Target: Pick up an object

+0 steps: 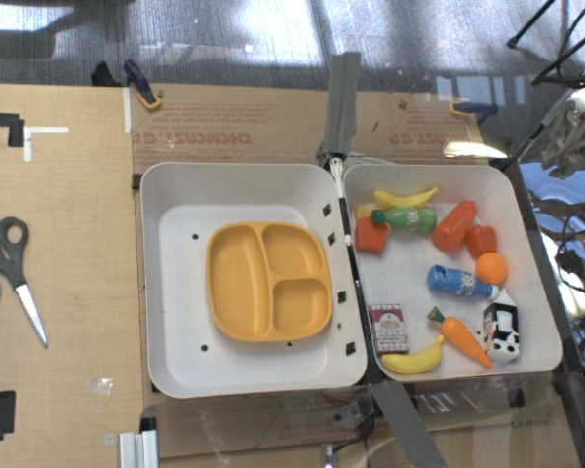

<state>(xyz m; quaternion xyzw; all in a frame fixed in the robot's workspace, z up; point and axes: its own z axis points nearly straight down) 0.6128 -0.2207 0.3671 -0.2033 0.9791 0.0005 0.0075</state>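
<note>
The right bin (526, 261) holds several small toys. Along its far side lie a yellow banana (406, 198), a green bottle (406, 218) and a red-orange pepper (454, 225). Two red pieces (370, 238) (482, 239) sit on either side of these. Further forward are an orange ball (489, 267) and a blue can (460, 282). Near the front wall lie a red-and-white box (387, 328), a second banana (414, 361), a carrot (463, 341) and a black-and-white carton (502, 331). The left bin (171, 291) holds a yellow divided plate (270, 281).
Scissors (18, 271) lie on the wooden bench at the far left. Cardboard (234, 135) lies under the bins, with a blue clip (141, 84) at its back left corner. A grey strip (342, 105) runs back from between the bins. Cables (565, 135) hang at the right.
</note>
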